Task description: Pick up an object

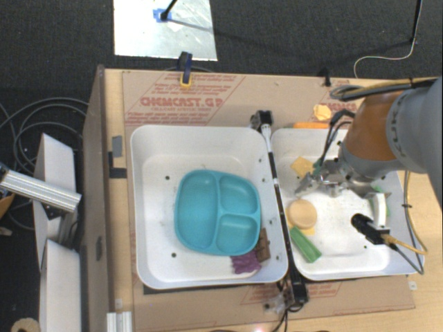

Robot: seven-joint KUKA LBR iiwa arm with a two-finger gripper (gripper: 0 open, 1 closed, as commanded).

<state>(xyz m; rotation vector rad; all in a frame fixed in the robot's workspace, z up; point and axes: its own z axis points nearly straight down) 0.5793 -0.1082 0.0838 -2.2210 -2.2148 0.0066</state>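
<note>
**Arm [387,130] low over the right bin, nothing lifted yet**

Arm and pincer [322,183] stood inside the right bin [346,272], reaching in from the far side of it. The pincer was low, close to the white floor. If it was released or clenched I could not tell, because the wrist covered it from above. No object was seen inside it, so I judged that the pick was not yet done.

Two things lay nearest to the pincer. A yellow piece [301,166] was just beside it, on the side that faces the other bin and a little toward the back rim. A round tan disc [302,214] was near it on the same side, toward the front rim. If either touched the pincer was not clear. A green stick [304,244] lay beyond the disc, touching it or nearly so. A white and green thing [378,208] lay on the opposite side of the pincer, under the wrist.

Well apart from the pincer, the left bin [156,185] held a teal divided plate [218,211], with a purple thing [243,263] and a brown thing [264,247] at its edge.

What was left, in my judgement: to close on one thing, most likely the yellow piece or the disc, and to raise it clear of the bin.
</note>
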